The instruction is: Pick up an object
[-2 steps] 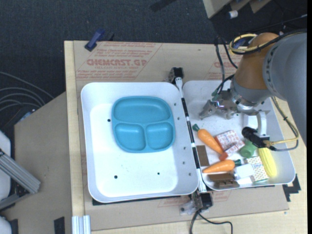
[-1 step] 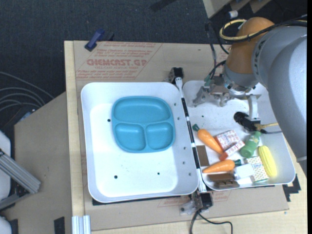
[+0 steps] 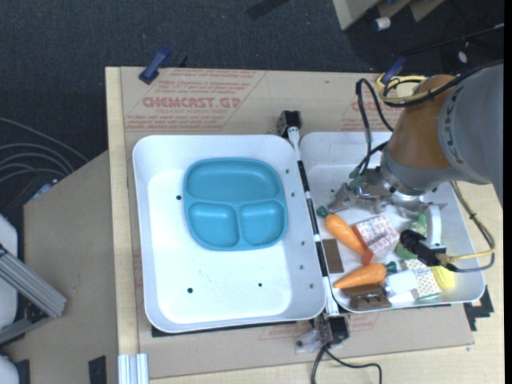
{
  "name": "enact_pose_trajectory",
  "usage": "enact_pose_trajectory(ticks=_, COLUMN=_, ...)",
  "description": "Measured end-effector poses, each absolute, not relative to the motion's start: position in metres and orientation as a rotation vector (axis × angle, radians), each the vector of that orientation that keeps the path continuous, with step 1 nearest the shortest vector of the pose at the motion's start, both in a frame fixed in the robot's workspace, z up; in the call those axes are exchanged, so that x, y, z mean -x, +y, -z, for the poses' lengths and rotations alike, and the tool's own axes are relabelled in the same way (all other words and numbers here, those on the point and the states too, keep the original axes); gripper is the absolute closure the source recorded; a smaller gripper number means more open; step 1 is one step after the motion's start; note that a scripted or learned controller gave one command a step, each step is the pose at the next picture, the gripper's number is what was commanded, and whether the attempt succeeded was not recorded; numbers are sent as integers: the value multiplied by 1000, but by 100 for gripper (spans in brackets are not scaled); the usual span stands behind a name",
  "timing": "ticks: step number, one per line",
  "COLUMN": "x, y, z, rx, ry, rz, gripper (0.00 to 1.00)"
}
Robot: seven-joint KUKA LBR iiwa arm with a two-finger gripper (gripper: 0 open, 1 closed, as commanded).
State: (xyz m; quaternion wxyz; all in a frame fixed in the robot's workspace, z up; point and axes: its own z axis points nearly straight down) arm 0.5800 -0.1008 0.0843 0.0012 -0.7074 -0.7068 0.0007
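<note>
The arm reaches over the right bin, with the tool low above the clutter. Whether the tool is released or clenched cannot be told; nothing is seen held in it.

Landmark: upper carrot. It lies just below and left of the tool, slanting down to the right, green stub toward the divider between the bins. Just right of it, touching or nearly so, is a red-and-white packet. Below it lies a second carrot, and below that a dark brown piece. Well right of the upper carrot is a yellow item by the bin's rim.

Step in hand, judged: descent onto a target. The upper carrot looks the best candidate. The grip should go across its narrow width, mid-body, to avoid snagging the packet.

Room: tight to the left of the upper carrot, where the bin wall and divider stand close. Open floor lies above it, toward the bin's far corner. Farther left, the left bin holds a blue divided tray with bare floor around it. A straight vertical lift looks safest.
</note>
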Motion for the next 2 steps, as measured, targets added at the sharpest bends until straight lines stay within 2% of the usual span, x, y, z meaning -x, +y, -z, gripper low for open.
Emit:
enact_pose_trajectory(ticks=1, x=-577, y=-95, z=-85, rx=2219, ry=-2218, rz=-1, gripper=0)
enact_pose_trajectory(ticks=2, x=-598, y=-93, z=-85, rx=2222, ry=-2222, rz=1, gripper=0)
